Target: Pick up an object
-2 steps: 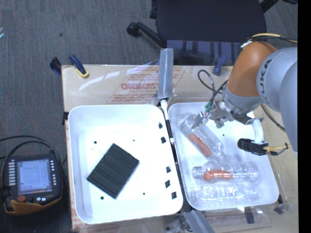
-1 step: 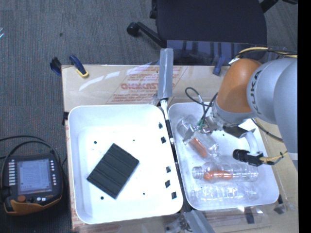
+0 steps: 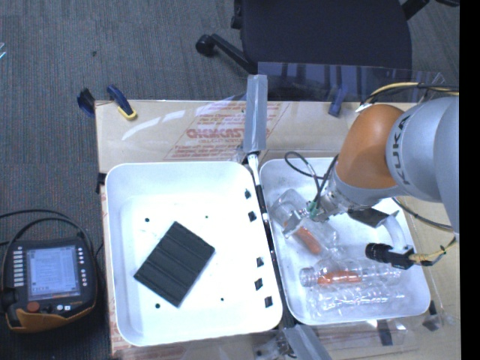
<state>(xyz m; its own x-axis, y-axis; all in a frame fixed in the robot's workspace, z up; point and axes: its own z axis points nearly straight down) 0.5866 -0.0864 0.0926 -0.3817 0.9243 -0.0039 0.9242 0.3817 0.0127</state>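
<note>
Gripper low in right bin, jaw state impossible to tell; best centred squarely over clear bottle before closing.

Left bin: floor mostly open; a black ribbed pad lies flat near its front-left corner. Right bin: crowded. The arm overhangs the rear right, clear bottles and wrap lie along the front edge, an orange piece sits mid-floor. Open floor remains by the rear-left corner. A raised divider separates the bins.
</note>
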